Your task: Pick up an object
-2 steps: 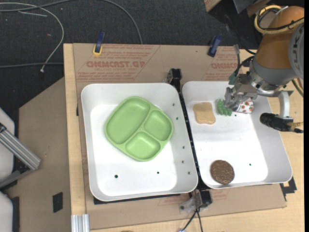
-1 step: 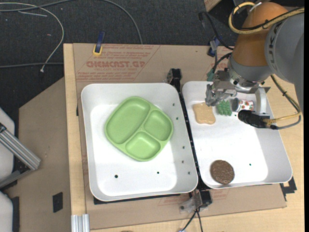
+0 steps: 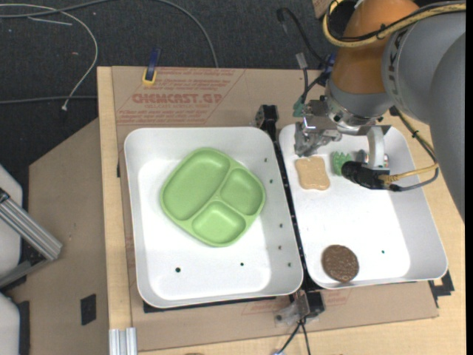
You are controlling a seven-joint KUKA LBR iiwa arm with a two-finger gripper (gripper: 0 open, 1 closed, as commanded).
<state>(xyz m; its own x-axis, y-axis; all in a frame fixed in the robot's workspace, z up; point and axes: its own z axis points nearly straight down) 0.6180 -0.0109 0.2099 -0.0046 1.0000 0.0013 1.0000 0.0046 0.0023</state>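
A tan, bread-like slice (image 3: 312, 173) lies at the far left of the right bin (image 3: 384, 228). My gripper (image 3: 308, 144) hangs directly above its far edge, close to it. A small green thing (image 3: 341, 161) sits just right of the slice, partly hidden by the wrist. A round brown cookie-like disc (image 3: 341, 262) rests near the right bin's front edge. A green divided plate (image 3: 213, 195) lies in the middle of the left bin (image 3: 159, 272).
The two white bins sit side by side on a cardboard sheet (image 3: 177, 87). The arm's grey body and orange band (image 3: 369, 43) cover the far right corner of the right bin. Cables run across the dark floor behind.
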